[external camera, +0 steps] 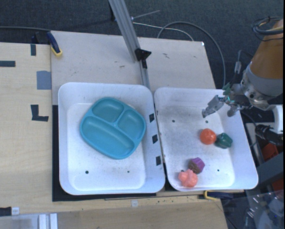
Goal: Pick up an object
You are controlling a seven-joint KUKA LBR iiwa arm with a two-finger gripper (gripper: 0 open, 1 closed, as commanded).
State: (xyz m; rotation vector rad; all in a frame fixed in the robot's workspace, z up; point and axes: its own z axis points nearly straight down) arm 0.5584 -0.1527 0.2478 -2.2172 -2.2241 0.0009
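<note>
Orange ball (208, 136) among toys in right bin (180, 99), hand (220, 107) open, empty above

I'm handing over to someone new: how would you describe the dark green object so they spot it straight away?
Look at the right-hand white bin, which holds four small items. Near its right wall, below the gripper, the dark green object lies touching an orange ball. It is the only green piece; the pink and purple ones sit lower down.
</note>
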